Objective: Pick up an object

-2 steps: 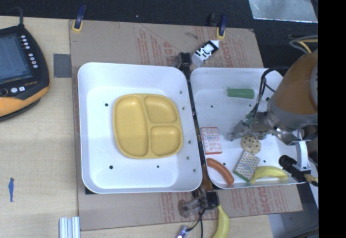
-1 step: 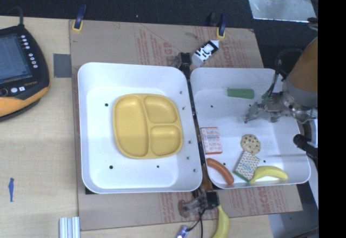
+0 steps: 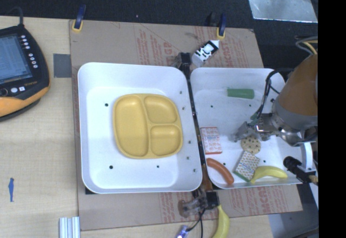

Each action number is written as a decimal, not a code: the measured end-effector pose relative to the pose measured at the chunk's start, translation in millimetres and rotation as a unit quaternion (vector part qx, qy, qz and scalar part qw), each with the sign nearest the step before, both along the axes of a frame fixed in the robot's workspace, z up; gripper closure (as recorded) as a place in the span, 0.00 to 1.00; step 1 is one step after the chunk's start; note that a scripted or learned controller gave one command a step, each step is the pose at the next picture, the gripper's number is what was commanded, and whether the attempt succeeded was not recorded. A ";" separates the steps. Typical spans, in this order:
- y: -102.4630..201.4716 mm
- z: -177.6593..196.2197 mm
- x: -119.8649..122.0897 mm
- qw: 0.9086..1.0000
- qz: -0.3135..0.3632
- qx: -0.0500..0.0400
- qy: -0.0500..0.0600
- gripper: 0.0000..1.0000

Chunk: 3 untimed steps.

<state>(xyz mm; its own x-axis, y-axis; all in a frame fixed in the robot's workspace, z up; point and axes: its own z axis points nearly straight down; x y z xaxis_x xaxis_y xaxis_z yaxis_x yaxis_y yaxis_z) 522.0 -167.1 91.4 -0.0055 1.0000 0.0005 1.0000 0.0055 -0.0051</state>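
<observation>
The right bin (image 3: 216, 83) holds a green block (image 3: 240, 93) near its back, a red and white card (image 3: 211, 140) at its left side, a round cracker (image 3: 250, 145), a patterned rectangular wafer (image 3: 247, 165), a hot dog (image 3: 220, 170) and a yellow banana (image 3: 268, 173) along the front. My gripper (image 3: 246, 131) is down in this bin, right of centre, just above the round cracker. Its dark fingers point left and nothing shows between them. The grey arm with its orange band (image 3: 300, 91) comes in from the right.
The left bin (image 3: 97, 172) holds a yellow divided plate (image 3: 147, 125). A teach pendant (image 3: 19, 69) lies on the bench at the far left. A black and white item (image 3: 205, 51) lies behind the bins, and another banana (image 3: 221, 222) lies in front of them.
</observation>
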 end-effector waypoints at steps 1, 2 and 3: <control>-1.3 11.5 1.4 1.000 0.002 -0.001 -0.001 1.00; -1.2 11.4 1.2 1.000 0.002 -0.001 -0.001 0.00; -19.9 0.4 123.0 1.000 -0.001 0.000 -0.002 0.00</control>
